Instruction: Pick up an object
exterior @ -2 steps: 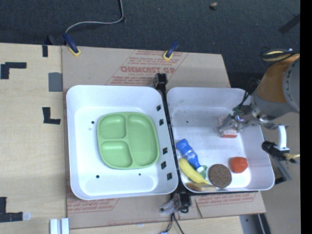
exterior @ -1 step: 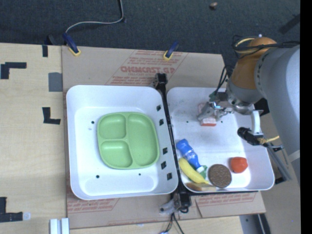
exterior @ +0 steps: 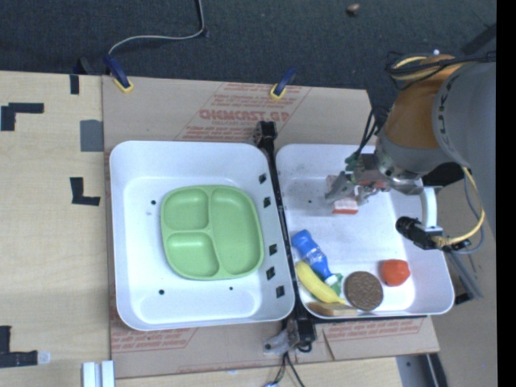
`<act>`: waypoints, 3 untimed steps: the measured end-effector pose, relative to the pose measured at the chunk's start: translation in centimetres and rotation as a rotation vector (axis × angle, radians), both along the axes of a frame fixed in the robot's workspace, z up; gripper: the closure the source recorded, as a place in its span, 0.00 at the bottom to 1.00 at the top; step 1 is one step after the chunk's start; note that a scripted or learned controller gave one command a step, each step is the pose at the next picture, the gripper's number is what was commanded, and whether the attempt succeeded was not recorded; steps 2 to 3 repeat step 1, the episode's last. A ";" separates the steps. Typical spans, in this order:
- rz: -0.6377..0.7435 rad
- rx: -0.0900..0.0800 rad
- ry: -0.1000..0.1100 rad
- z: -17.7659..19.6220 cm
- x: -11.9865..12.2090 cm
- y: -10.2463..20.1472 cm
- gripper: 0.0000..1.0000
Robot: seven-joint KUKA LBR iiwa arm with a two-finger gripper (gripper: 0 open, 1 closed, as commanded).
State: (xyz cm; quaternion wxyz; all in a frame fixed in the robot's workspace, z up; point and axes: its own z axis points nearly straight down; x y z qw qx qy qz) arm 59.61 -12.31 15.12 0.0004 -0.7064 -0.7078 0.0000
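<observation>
In the right bin lie a blue bottle, a yellow banana, a brown round disc and a red-orange ball, all along its near side. My gripper hangs over the bin's upper middle, well above and behind those objects. A small red and white piece sits right at its fingertips; whether it is held or lying on the bin floor is unclear.
The left bin holds a green divided plate. A black divider runs between the two bins. The arm's orange band and grey body cover the right bin's far right corner. Cardboard lies under the bins.
</observation>
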 end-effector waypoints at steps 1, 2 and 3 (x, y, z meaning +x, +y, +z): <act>0.001 0.001 0.000 4.2 2.5 7.7 1.00; 0.001 0.001 0.000 4.2 2.5 7.7 1.00; 0.001 0.001 0.000 4.2 2.5 7.7 1.00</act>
